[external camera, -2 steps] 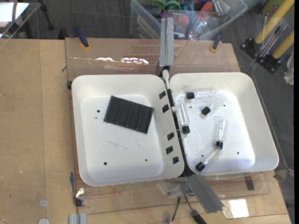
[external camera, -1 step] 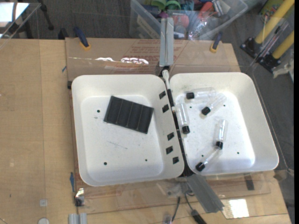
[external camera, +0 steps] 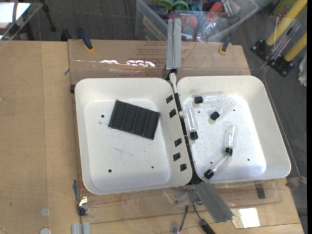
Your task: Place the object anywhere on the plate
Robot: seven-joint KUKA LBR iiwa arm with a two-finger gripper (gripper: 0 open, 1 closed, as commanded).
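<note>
Camera view: dark ribbed rectangular plate lies in left white bin. Clear plastic tubes with black caps lie scattered in right white bin, none picked yet. State of my fingers: can't tell. Next: reach in, grasp one tube.

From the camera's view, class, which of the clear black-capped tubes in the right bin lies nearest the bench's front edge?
The tube at the right bin's front, slanting, black cap toward the divider; the others lie farther back.
</note>
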